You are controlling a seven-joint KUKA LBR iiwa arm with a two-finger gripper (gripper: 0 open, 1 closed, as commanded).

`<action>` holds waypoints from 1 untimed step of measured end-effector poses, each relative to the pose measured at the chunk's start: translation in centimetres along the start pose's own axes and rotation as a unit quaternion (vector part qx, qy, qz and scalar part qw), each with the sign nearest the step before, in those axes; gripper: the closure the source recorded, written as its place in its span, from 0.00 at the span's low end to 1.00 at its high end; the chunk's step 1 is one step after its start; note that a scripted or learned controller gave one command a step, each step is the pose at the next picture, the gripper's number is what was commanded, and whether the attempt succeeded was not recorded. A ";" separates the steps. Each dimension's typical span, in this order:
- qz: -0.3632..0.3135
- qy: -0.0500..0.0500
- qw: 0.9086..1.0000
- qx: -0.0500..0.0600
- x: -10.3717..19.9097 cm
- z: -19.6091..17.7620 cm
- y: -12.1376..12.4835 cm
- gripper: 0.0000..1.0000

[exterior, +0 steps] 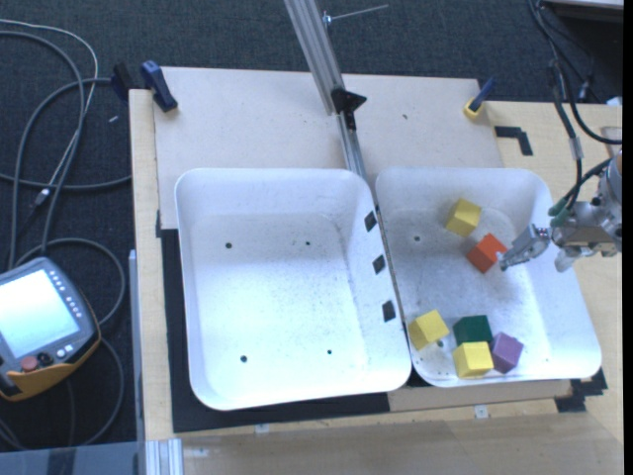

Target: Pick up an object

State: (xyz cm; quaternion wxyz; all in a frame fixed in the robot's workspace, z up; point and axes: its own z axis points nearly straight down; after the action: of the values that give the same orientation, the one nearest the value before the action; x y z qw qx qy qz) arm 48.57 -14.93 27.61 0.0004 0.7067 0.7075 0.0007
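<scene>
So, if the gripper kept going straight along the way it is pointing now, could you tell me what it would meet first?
Most likely the orange block. The gripper reaches in from the right, pointing left and slightly down, with its tip right beside that block. Its height above the right bin is unclear, so it might pass just over.

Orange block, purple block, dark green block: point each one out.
orange block (484,254), camera view, its top face.
purple block (507,350), camera view, its top face.
dark green block (473,330), camera view, its top face.

Single fixed camera above the light wooden bench, looking down at a slant, far enough to take in both shallow white plastic bins, surrounding dark carpet floor
</scene>
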 end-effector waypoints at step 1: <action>0.000 0.001 1.000 0.004 -0.1 13.4 4.7 0.00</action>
State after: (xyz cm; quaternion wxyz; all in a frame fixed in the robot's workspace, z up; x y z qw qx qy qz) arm 53.26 -15.04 14.24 -0.0036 0.7067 0.7075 -0.0016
